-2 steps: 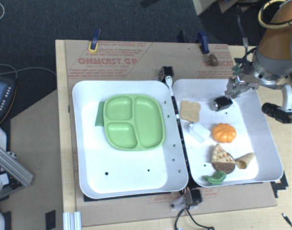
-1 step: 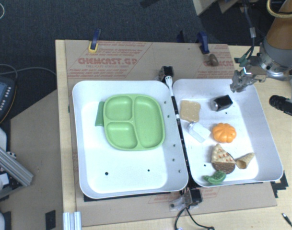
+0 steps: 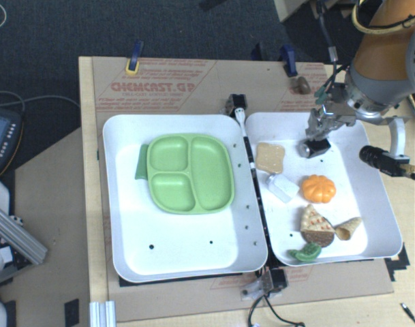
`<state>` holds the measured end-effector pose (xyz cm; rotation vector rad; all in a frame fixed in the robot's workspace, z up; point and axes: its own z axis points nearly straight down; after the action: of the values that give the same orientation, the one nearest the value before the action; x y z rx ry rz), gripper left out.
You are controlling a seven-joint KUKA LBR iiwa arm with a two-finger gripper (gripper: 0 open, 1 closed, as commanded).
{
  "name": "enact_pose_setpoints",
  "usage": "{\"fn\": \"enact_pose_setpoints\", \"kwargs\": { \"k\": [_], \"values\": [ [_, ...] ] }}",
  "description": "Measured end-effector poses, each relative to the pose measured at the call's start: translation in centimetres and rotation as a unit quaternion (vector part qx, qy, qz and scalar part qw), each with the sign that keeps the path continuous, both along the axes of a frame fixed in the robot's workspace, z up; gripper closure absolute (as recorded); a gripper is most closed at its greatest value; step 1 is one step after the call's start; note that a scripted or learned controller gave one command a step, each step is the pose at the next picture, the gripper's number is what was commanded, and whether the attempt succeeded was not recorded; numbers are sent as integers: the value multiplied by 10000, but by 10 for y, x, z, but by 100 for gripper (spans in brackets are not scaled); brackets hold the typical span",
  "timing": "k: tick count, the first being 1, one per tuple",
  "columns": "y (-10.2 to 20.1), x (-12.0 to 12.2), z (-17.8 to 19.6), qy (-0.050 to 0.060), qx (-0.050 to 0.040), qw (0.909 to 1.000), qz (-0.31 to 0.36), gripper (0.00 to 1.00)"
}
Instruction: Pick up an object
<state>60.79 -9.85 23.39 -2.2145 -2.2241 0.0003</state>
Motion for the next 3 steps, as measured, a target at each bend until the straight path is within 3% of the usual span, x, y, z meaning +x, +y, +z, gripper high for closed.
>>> {"fn": "enact_pose_setpoints", "kwargs": {
  "k": [1,3],
  "values": [
    [46,-16,6,0,1,10000,3,100],
    [145,-62,-17,10,4,10000,7,100]
  ]
}}
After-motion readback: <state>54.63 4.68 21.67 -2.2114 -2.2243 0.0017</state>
